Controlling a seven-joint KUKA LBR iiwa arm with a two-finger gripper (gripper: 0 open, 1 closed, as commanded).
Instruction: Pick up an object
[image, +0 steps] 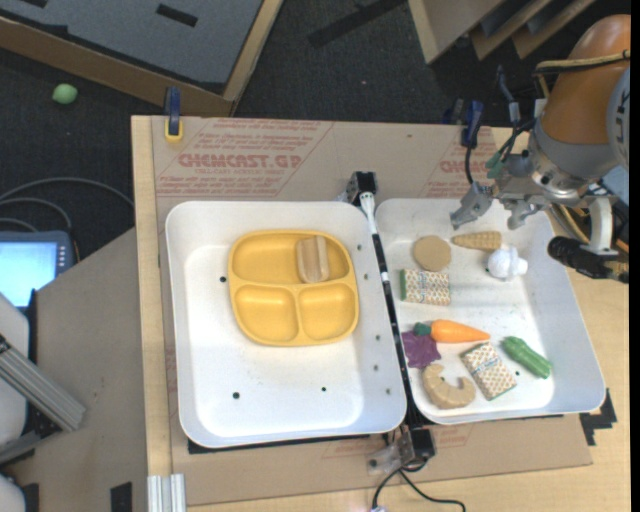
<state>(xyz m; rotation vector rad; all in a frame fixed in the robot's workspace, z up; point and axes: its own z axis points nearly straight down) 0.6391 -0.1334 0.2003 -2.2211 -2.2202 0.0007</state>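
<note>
Gripper (497, 208) open, holding nothing, above right bin (570, 330) of toy food; left bin's yellow tray (270, 300) holds a hotdog (313, 260).

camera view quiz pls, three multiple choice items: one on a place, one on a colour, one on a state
1. Where does the hot dog lie?
A. yellow plate's top right compartment
B. right bin
C. bare bench

2. What colour is the carrot's body?
A. purple
B. orange
C. white

3. How is the gripper?
A. shut on the carrot
B. open above the right bin
C. resting in the plate

Answers: 1 A, it sits in that compartment; 2 B, orange with a green end; 3 B, fingers spread with nothing between them.
</note>
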